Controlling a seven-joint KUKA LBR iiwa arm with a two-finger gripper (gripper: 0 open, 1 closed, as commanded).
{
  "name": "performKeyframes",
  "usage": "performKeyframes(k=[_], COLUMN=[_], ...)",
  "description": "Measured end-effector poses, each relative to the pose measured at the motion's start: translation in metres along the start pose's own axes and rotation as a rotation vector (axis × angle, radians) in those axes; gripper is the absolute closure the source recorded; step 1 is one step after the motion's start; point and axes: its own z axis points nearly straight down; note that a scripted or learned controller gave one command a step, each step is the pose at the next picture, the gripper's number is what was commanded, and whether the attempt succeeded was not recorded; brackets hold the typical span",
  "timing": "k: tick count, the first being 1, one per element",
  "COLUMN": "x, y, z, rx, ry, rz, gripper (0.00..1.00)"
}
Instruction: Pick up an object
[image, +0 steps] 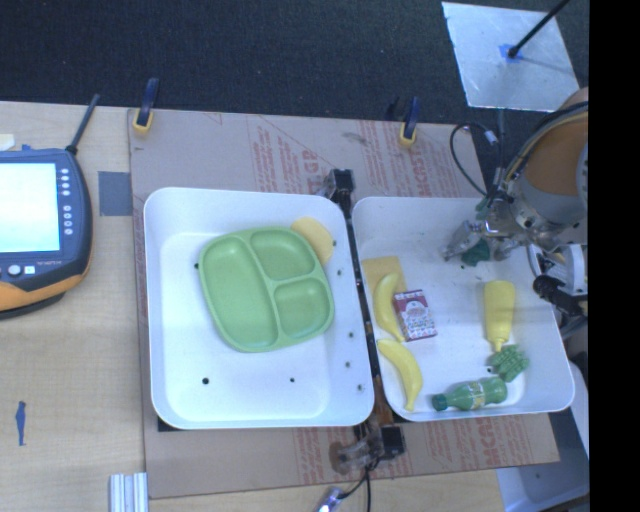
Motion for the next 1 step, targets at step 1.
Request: performKeyframes(k=[1], x=[0.0520], y=[0.0143], z=[0.0066], rx=[0.001], ry=[0.001], rz=[-0.001], gripper=[0.00])
